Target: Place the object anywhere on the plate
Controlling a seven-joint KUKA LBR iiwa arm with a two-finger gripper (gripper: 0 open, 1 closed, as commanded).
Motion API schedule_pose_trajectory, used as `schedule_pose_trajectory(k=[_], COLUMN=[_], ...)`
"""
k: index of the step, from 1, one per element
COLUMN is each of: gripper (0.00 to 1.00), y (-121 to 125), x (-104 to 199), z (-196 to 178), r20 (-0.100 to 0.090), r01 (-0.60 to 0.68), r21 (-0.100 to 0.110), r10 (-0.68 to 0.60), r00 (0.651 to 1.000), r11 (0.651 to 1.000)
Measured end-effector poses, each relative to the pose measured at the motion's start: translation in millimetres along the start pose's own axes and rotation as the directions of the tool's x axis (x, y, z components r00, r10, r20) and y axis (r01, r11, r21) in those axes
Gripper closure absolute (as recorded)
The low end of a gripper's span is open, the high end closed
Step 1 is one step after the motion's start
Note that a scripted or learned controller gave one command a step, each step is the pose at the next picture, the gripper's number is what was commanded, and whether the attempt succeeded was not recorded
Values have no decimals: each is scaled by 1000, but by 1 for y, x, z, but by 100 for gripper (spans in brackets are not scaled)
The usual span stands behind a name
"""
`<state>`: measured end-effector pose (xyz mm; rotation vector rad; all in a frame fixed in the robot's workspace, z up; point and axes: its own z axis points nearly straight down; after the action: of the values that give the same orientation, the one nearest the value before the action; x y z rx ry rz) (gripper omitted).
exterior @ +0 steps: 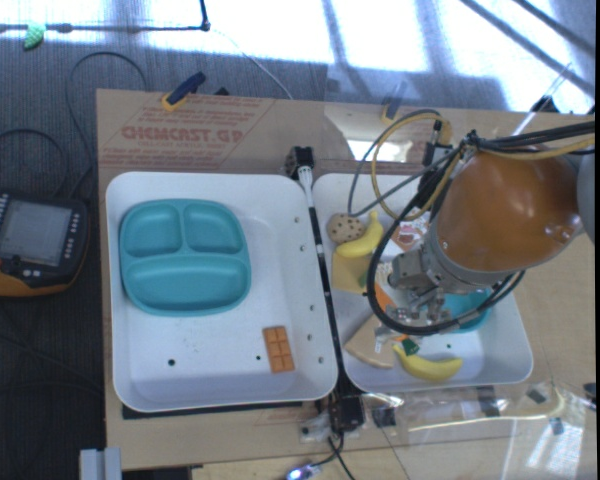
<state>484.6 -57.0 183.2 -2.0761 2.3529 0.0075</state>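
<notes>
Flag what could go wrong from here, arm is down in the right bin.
1. The gripper sits among a crowded pile: banana, a tan wedge, yellow piece. It may grab two or none.
2. The teal plate lies in the other bin; a weak grasp could drop on the divider.

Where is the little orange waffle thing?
The orange waffle piece lies in the left bin, near its lower right corner, below and right of the teal divided plate.

The arm's orange band and wrist cover much of the right bin, hiding the gripper's fingertips, most of a teal item and part of the small objects crowded beneath it.
</notes>
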Motion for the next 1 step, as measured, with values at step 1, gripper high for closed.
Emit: schedule_pose_trajectory(k=[1], gripper=[100], y=[-4], x=[-21], z=[-46], r20=[1], r01=[-196], r21=[5], r10=[196], r00=[981], r11=[981])
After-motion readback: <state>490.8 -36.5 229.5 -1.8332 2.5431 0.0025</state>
